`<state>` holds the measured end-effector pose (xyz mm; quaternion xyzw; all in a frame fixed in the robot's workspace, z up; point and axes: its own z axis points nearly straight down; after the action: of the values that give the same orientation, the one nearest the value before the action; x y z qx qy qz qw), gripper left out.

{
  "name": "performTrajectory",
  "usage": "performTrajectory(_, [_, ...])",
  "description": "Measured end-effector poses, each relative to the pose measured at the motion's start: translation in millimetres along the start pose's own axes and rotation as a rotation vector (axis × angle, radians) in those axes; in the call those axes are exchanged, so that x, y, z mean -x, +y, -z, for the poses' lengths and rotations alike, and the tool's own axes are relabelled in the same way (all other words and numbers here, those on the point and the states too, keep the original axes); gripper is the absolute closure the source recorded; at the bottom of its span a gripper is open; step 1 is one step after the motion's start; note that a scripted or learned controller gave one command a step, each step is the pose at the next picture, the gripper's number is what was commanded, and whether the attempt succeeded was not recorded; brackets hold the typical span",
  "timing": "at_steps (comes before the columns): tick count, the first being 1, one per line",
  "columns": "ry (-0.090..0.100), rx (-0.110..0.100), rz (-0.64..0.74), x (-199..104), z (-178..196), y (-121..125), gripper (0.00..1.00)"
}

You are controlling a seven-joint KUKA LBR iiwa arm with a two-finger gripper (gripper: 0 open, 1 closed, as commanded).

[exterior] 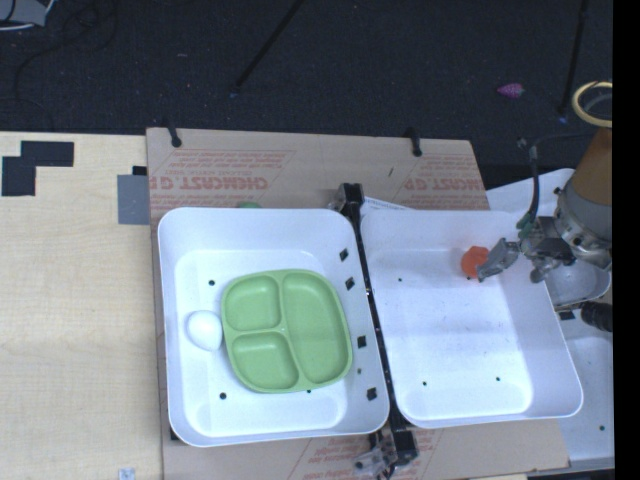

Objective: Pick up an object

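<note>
Hand point(520, 259) hovers at right bin's point(545, 388) far edge, fingers spread, beside small orange object point(473, 260); green divided plate point(286, 329) touches white egg point(204, 329) in left bin point(185, 230).

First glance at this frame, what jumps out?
The green divided plate dominates the left bin, with a small white ball against its left edge. In the right bin, a small orange object lies near the far right corner, and the gripper sits just beside it, reaching in from the right.
</note>
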<state>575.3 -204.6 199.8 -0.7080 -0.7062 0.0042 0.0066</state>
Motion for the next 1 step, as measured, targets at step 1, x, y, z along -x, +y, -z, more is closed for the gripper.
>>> performTrajectory(1, [-0.003, 0.014, 0.003, -0.2, 8.3, 3.0, 0.00])
